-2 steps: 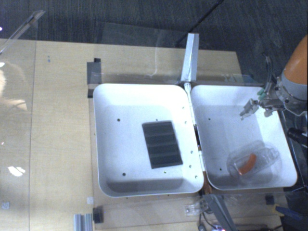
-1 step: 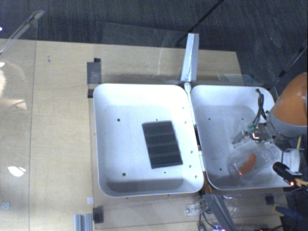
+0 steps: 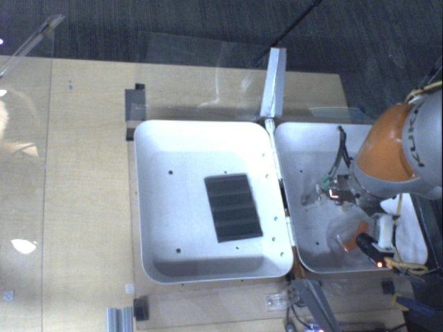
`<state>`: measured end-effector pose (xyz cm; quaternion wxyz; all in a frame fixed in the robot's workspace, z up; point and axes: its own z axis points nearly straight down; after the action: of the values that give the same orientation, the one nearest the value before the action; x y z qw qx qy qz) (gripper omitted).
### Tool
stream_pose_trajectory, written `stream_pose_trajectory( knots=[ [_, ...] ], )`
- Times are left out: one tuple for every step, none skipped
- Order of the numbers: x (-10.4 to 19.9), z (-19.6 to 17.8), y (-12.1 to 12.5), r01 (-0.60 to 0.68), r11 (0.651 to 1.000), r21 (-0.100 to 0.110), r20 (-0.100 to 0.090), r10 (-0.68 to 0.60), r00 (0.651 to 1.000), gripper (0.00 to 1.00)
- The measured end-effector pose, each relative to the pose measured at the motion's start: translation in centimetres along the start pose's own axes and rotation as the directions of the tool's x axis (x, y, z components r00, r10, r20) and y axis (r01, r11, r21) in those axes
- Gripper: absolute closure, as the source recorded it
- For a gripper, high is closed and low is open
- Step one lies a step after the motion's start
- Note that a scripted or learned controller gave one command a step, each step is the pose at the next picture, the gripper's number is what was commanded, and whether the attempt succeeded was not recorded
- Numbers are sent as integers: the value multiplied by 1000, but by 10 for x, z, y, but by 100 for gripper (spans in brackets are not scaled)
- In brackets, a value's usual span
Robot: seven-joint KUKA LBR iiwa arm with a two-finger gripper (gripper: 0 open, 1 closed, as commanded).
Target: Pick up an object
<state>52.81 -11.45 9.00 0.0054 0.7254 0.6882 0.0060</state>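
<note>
The grey arm with its orange band [image 3: 387, 147] is seen reaching down into the right-hand shallow white bin [image 3: 304, 144], and the two-finger gripper [image 3: 333, 192] is judged to sit low over that bin's floor, just under the wrist. Whether the gripper is released or clenched cannot be told, since it is masked by cabling and by the wrist itself.

A flat, dark grey ribbed rectangular pad [image 3: 233, 207] is found in the left-hand shallow white bin [image 3: 156, 144], well apart from the gripper, to its left and across the wall between the bins. Its long axis is laid from the bin's far side toward its near side, slightly slanted.

Much nearer, just below and to the right of the gripper, a small orange-red item [image 3: 361, 241] is made out beside what may be a clear plastic piece [image 3: 340, 237]; its shape is too blurred to be named. Nothing is seen to be grasped, so the pick is judged not yet accomplished.
</note>
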Motion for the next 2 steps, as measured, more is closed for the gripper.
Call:
stream_pose_trajectory(
  knots=[
    [8,2,62,-138,990,4,2,138,990,0],
    [-74,-80,51,-74,997,9,4,74,997,0]
  ],
)
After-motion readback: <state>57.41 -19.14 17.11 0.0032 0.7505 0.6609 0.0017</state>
